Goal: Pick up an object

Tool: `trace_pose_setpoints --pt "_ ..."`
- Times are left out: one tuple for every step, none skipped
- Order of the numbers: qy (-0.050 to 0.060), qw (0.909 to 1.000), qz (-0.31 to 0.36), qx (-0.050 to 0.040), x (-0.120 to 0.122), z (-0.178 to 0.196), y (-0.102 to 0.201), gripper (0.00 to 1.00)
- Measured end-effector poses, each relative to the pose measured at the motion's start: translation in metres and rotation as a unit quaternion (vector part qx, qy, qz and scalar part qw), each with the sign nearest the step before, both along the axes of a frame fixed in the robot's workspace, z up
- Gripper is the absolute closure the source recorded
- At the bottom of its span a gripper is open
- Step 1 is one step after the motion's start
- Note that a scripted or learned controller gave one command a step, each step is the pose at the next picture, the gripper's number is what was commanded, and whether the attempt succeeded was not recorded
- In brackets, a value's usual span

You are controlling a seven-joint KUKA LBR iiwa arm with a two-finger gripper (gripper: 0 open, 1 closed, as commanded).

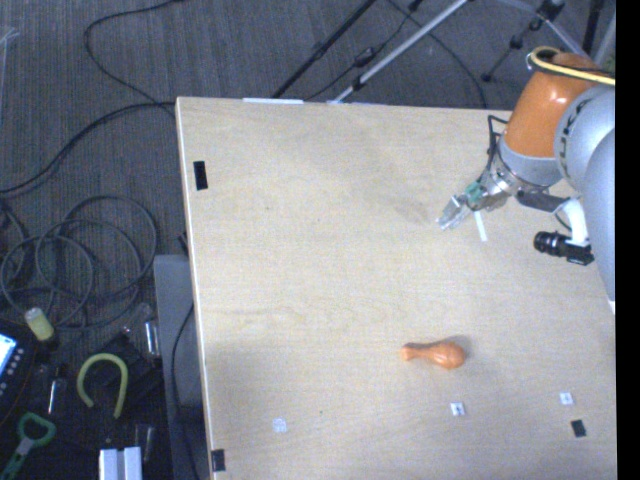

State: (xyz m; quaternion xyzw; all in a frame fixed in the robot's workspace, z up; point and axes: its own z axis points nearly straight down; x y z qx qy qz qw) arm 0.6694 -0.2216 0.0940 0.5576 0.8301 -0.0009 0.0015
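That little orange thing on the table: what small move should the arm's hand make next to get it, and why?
Probably the hand should first travel toward the near edge of the wooden table, stopping above the orange object. The hand hangs well apart from it, farther back on the table, and the object lies alone on the bare surface, so nothing seems to block that path.

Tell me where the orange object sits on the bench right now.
The orange object lies on the wooden benchtop toward the camera view's lower right, well below the gripper and apart from it.
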Motion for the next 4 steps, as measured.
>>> trace_pose_setpoints --pt "0.000 0.9992 -0.041 0.0019 0.000 0.073 0.063 1.00" --pt "0.001 0.9883 -0.152 0.0016 -0.001 0.100 0.075 1.00" --pt "0.001 0.9959 -0.090 0.0003 -0.002 0.019 0.015 1.00" --pt "0.001 0.9959 -0.090 0.0001 -0.002 0.019 0.015 0.00"
